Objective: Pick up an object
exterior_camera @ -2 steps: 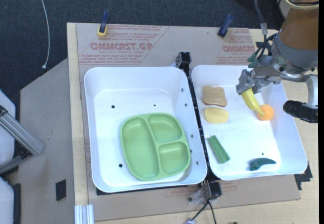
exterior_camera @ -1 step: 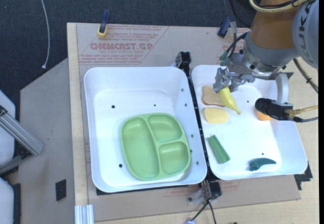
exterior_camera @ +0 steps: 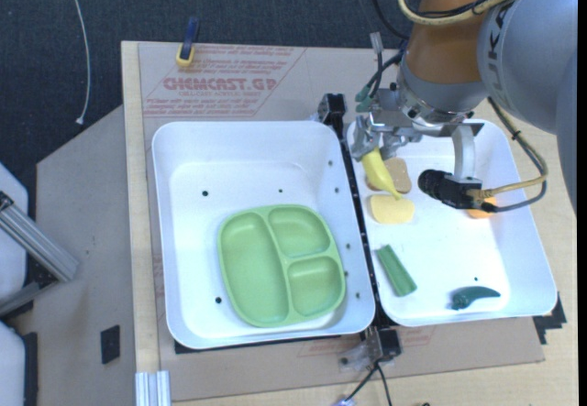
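Hand hangs low over the far left corner of the right bin, right beside the divider between the two bins, and whether it is open or closed I cannot tell, since the wrist and its fittings hide that part. Just under it lies a yellow banana-shaped piece, touching a tan slice, with a pale yellow piece just nearer. It may be touching the banana piece, but nothing is visibly gripped or lifted, so I judge the pick as not yet done: the approach looks complete, the grasp and the lift remain. Other candidates lie in the same bin: a green stick near the divider, a teal piece at the near right, and an orange bit partly behind a black fitting. The left bin holds a green divided tray.
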Robot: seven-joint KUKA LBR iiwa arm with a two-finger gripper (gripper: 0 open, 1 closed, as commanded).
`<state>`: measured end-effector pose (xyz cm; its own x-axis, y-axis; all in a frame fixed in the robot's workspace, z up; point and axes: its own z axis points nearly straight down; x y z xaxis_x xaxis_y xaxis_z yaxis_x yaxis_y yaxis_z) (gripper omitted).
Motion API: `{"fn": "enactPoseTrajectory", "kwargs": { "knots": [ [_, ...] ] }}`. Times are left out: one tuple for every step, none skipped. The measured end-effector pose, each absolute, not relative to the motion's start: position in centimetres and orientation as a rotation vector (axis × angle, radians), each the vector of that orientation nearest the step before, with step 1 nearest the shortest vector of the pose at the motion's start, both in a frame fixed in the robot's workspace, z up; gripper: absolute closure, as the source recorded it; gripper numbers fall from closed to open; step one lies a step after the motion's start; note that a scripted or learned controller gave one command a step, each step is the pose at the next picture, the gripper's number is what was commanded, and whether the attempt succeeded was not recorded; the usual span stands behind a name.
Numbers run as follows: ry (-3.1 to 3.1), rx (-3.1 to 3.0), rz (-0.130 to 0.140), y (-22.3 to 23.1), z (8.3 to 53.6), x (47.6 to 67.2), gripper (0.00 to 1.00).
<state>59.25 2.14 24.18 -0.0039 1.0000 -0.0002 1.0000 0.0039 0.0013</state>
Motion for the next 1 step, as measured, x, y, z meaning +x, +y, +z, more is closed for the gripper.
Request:
{"fn": "enactPoseTrajectory", "kwargs": {
  "knots": [
    [2.224, 2.215, 0.003, 7.13, 22.89, 61.42, 1.0]
  ]
}}
